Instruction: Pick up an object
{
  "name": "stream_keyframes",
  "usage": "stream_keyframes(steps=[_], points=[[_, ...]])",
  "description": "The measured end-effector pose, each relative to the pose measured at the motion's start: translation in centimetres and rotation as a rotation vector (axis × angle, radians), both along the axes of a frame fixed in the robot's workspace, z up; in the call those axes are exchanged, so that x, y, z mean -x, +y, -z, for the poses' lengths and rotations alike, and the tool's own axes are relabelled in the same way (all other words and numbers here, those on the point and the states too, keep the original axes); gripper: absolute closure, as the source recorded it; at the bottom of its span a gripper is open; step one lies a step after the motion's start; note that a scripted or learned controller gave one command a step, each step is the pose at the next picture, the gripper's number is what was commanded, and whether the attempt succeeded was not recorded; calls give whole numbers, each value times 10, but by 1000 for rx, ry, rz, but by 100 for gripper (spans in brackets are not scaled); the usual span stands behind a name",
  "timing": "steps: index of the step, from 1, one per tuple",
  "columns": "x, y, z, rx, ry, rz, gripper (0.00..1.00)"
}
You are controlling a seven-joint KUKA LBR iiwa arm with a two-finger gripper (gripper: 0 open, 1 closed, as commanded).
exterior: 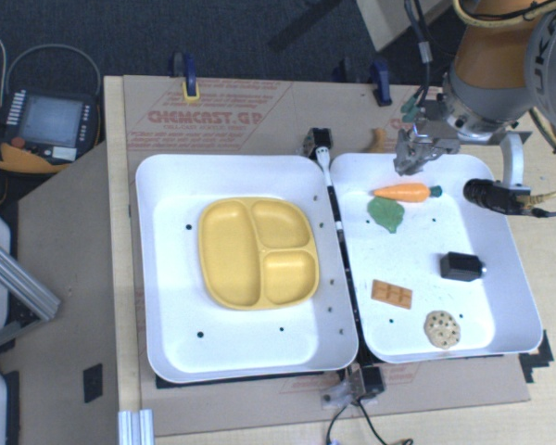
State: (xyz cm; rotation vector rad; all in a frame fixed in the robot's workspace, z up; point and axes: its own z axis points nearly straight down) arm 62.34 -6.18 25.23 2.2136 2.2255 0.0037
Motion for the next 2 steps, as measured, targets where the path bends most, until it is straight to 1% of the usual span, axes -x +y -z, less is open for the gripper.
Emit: stream_keyframes(steps=[1, 2], points=[[4, 61, 13, -2, 7, -1, 100], [13, 119, 11, -2, 6, 0, 100]])
